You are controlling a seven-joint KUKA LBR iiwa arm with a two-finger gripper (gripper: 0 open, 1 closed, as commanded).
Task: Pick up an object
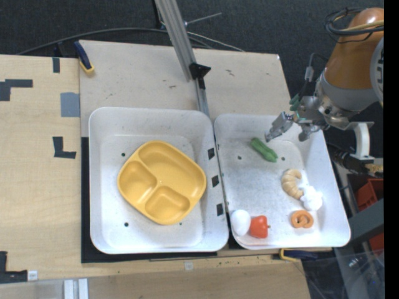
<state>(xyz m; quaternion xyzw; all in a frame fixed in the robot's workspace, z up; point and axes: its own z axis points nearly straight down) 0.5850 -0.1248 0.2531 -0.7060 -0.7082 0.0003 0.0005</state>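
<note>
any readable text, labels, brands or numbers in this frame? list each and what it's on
None: no word, brand, number or sign can be read in the camera view.
Yellow divided plate: plain, no print.
The two white bins: unmarked.
Grey tape patch and dark tape marks on the bench: plain shapes, not lettering.
Arm's orange band: no visible label.

Readable text: none on any surface.
Pale wooden desk (37,167): plain dark tape marks (angular shapes, not letters).
Two shallow white plastic bins (100,167): no labels or numbers.
Yellow compartmented plastic tray (161,180): no brand.
</note>
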